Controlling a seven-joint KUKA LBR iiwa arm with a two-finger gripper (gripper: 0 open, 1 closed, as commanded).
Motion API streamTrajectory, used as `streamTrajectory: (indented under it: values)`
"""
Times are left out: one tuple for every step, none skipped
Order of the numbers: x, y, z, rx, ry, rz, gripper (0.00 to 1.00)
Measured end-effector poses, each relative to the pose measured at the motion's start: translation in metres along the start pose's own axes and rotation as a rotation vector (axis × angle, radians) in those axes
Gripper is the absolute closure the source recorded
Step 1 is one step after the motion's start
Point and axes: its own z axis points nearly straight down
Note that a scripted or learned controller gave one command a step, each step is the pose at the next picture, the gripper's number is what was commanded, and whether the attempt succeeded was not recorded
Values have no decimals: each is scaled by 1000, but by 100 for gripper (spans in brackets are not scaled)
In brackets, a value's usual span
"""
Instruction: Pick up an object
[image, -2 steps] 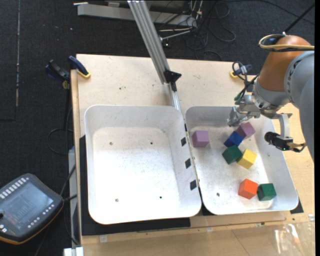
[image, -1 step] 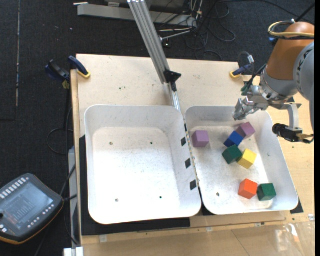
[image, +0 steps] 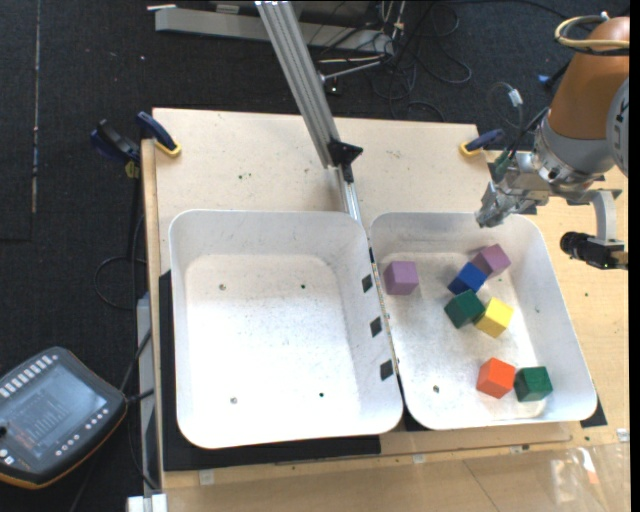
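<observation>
arm: grey, orange band, enters from right, gripper over far edge of right bin
fingers: can't tell if apart or together (too small, blurred)
held: nothing visible between fingers
blocks: seven cubes in right bin, no long axis (all cubes)
nearest to gripper: purple cube, turned diagonal, touching blue cube
others: lilac cube apart, near divider; orange cube beside green cube
</observation>
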Motion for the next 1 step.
streamTrajectory:
  values:
    - [0, 2, -54, -1, -1, 0, 100]
